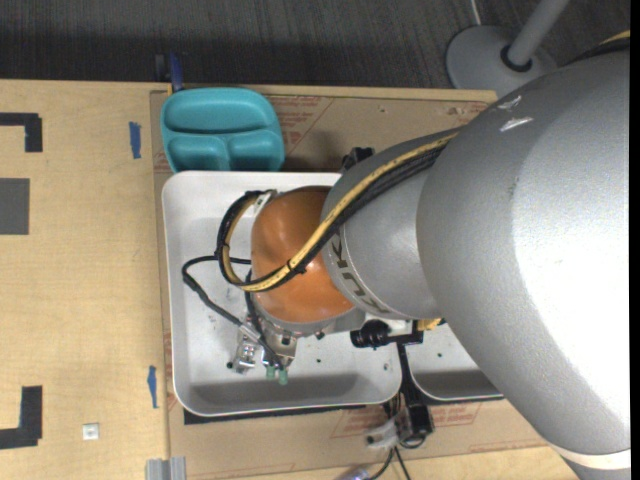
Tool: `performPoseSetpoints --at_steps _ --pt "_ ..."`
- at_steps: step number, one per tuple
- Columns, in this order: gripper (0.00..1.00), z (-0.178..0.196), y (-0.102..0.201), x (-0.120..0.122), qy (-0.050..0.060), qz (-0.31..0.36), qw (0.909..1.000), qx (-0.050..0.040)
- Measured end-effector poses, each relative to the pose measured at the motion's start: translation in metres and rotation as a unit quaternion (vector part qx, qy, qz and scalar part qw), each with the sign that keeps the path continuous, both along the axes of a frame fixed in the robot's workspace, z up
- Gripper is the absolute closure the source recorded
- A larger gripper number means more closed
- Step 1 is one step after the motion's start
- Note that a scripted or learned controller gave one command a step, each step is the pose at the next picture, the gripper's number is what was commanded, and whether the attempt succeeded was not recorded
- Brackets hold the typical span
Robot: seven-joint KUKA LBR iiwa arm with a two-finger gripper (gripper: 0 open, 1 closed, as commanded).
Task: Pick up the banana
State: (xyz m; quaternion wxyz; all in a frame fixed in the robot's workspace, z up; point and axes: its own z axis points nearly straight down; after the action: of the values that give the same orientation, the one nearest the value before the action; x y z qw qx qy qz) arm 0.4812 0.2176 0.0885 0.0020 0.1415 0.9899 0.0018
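Note:
My arm reaches in from the right and covers most of the left white bin (pixel 192 258). Its orange band (pixel 288 258) hangs over the bin's middle. The gripper (pixel 260 358) points down at the bin's front left part, close to the floor, with black cables looping around the wrist. The arm's bulk hides whatever lies under it in the middle and right of this bin. The small strip of bin floor left of the gripper is bare white.
A teal divided tray (pixel 222 128) stands just behind the left bin. The right bin (pixel 460 388) shows as a strip of front rim under the arm. Brown cardboard (pixel 80 268) with black and blue tape marks lies to the left.

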Motion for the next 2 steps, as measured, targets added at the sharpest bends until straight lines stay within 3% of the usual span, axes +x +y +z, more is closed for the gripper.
performPoseSetpoints --at_steps 2 --pt "1.0 0.02 0.001 0.001 -0.003 -0.001 1.0 0.0019"
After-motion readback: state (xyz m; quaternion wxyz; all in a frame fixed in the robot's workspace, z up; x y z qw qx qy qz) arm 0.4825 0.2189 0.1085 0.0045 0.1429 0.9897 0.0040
